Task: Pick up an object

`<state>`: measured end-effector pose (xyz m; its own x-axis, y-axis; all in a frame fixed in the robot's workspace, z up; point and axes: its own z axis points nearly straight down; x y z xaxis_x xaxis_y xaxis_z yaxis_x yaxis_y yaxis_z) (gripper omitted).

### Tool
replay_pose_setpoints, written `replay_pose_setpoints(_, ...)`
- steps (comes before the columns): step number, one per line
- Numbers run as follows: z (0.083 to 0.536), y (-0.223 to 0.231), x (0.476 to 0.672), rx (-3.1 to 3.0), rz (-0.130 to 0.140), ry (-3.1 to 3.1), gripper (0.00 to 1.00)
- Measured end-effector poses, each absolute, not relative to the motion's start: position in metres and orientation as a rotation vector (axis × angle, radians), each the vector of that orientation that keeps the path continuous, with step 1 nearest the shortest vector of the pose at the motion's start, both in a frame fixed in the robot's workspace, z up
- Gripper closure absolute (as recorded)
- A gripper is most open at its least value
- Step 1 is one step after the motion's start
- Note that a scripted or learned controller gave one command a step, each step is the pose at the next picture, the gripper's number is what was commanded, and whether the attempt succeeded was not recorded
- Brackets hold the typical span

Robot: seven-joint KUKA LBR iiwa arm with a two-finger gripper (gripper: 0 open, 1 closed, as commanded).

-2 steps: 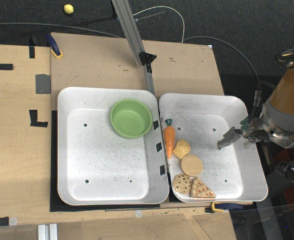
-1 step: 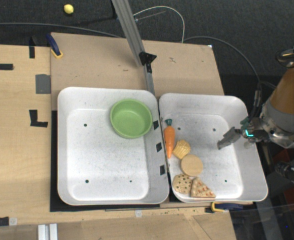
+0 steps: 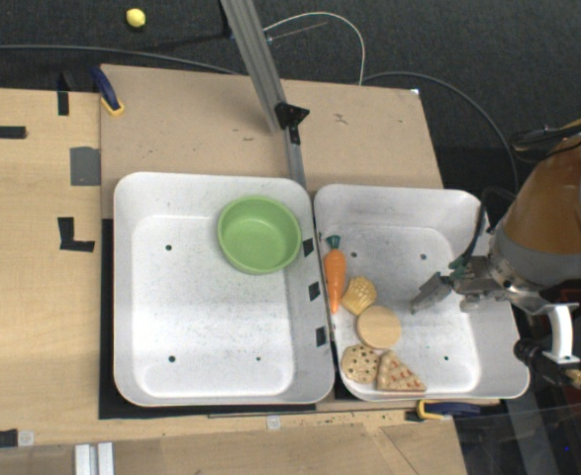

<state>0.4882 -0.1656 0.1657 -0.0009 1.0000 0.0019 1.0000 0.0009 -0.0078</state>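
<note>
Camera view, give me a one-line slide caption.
Pincer hovers in the right bin near toy foods; green bowl sits in the left bin.

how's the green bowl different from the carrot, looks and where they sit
The green bowl is round, hollow and pale green; the carrot is slim, tapered and orange with a green top. The bowl is far larger than the carrot. The bowl sits in the left bin, near its upper right corner; the carrot lies in the right bin, lengthwise along its left wall. Both rest near the divide between the bins, apart from the gripper.
</note>
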Motion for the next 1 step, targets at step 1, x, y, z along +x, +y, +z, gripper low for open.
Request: replay_pose_setpoints(1,0.1175,-0.1555,0.4871,-2.214,0.006,-2.218,0.00)
